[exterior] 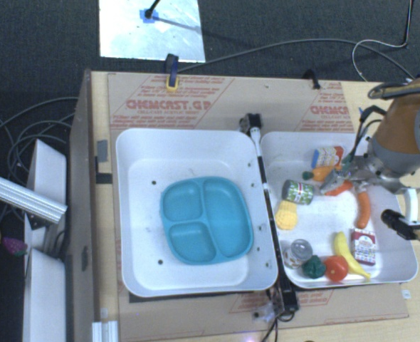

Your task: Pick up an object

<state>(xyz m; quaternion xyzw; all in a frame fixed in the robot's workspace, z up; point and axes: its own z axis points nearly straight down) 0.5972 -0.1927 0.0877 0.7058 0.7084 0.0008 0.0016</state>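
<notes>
- The brown cardboard-covered surface (196,95) is carrying two shallow white plastic bins side by side: the left bin (135,191) is holding a light blue three-compartment plastic plate (206,218), and the right bin (402,262) is holding all the small toy items, so any candidate for picking is lying there.
- The grey arm with the orange band (406,123) is reaching in from the right, and its pincer (342,180) is sitting low over the upper middle of the right bin; I cannot tell whether it is wide, narrow, or gripping anything.
- The things are crowding that spot: an orange carrot-like piece (322,171), a small white carton (329,155), a green-labelled tin can (297,192) and an orange-red sausage (363,209) are lying close together, so closing there is likely risking a pinch on two items or a nudge that slides the target away.
- The yellow corn cob (287,216), yellow banana (344,249), red-and-white box (364,246), red tomato (336,267), green vegetable (312,266) and small silver can (300,249) are lying nearer the front rim, well apart from the pincer.
- Rounded shapes are probably rolling out of a shallow grip.
</notes>
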